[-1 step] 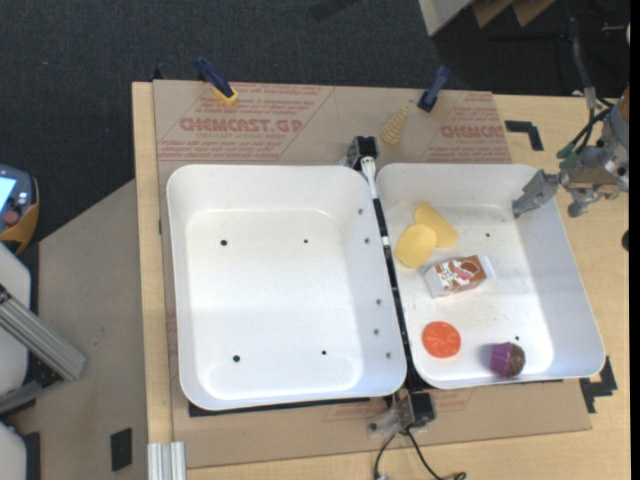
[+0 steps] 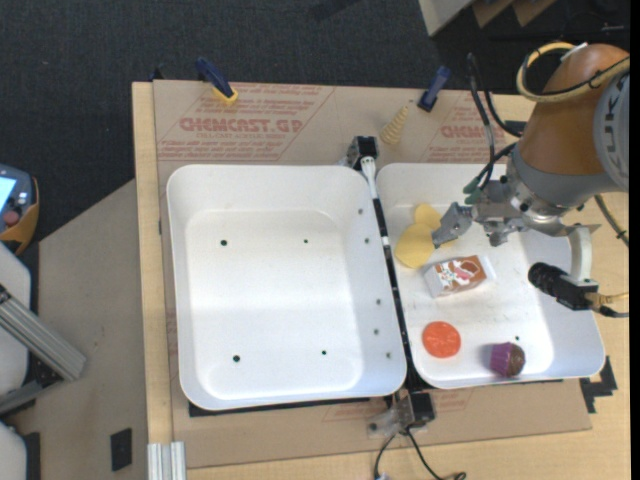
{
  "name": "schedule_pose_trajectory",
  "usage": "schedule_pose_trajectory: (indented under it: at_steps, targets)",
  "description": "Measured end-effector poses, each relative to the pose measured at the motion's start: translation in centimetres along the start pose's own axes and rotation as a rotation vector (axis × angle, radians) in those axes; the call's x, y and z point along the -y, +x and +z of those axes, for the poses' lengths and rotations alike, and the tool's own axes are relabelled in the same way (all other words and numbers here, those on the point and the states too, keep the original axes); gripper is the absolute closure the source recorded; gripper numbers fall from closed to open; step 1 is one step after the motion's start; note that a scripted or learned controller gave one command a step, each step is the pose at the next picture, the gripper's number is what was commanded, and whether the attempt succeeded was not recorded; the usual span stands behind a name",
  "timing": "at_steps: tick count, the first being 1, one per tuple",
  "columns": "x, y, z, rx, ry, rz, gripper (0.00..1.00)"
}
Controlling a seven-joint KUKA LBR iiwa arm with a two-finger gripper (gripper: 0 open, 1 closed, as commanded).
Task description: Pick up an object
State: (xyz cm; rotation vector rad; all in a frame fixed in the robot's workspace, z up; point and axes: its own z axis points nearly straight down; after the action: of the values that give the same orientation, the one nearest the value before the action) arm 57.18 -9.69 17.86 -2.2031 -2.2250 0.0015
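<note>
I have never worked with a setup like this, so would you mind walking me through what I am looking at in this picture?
This is one camera fixed above a workbench, looking down at a slant. The grey and orange machine at the right is a robot arm driven by a program; its job is to pick up an object. At its end is a two-finger gripper, a simple mechanical hand. It hangs low over the right bin, close to a yellow object. Nothing can be seen between its fingers, so I would not say it holds anything.

Two shallow white bins sit side by side on a brown board. The right bin also contains a small red and white packet, an orange round object and a purple object. The left bin lies beside it.
</note>
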Motion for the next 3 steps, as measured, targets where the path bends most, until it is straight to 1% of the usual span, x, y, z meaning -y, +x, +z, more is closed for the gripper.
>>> schedule_pose_trajectory:
  at_steps: [1, 2, 3]
  targets:
    - [1.0, -1.8, 7.3, 0.007, -0.011, 0.011, 0.0]
    - [-5.6, -1.4, 9.3, 0.008, -0.014, 0.007, 0.0]
    - [-9.8, 0.0, 9.2, 0.008, -0.014, 0.006, 0.0]
